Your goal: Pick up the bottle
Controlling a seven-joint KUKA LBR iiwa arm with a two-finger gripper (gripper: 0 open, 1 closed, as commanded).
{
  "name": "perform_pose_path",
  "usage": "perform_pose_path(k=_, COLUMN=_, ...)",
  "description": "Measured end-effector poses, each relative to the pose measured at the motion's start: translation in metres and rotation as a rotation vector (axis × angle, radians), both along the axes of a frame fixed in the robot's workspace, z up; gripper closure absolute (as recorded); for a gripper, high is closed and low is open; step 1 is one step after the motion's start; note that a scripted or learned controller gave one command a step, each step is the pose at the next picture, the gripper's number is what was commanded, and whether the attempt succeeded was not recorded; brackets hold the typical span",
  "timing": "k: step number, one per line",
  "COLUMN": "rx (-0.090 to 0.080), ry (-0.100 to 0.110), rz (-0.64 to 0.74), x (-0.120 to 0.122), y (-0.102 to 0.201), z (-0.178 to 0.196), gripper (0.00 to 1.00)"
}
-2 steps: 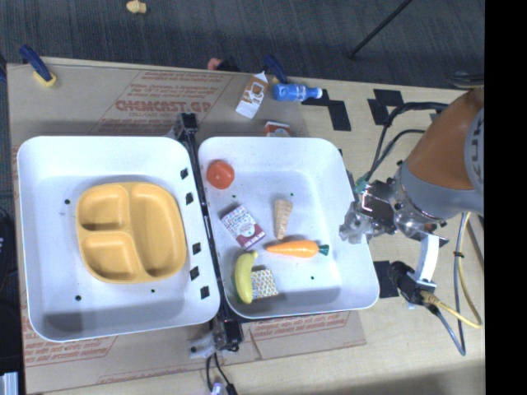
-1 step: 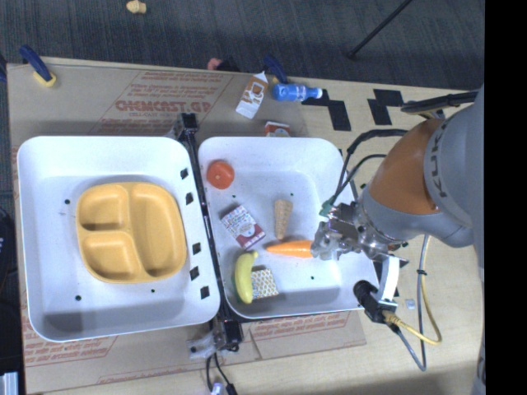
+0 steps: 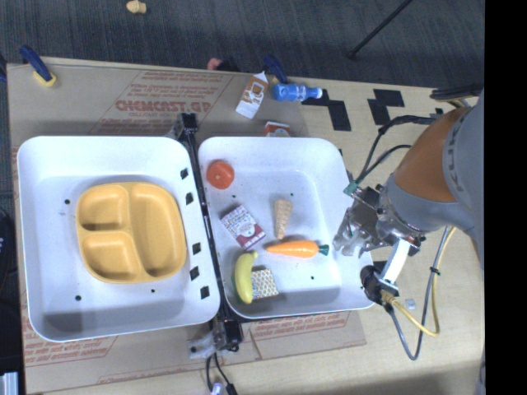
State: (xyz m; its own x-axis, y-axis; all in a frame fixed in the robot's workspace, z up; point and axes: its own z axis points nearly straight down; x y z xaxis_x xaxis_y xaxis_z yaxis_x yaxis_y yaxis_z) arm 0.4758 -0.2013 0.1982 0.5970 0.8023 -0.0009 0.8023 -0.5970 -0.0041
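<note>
bottle [image 3: 296,93] — blue, on its side | on bench behind right bin — outside it

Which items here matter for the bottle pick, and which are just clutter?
For the job:
- small blue plastic bottle, lying on the bench beyond the bins
- gripper, at the right bin's right rim

Lying about:
- orange toy carrot
- yellow toy banana
- round red-orange tomato
- tan cone
- yellow divided plate, in the left bin
</note>
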Motion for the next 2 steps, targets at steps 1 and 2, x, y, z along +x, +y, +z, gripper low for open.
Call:
perform_pose_path(k=1, rx=0.003, ry=0.003, rz=-0.181, x=-0.0003, y=-0.0031, z=-0.0155, gripper=1.00)
perform_pose_path(k=2, rx=0.000, ry=0.002, rz=-0.629, x=0.0004, y=0.0012, z=-0.0093, gripper=1.00)
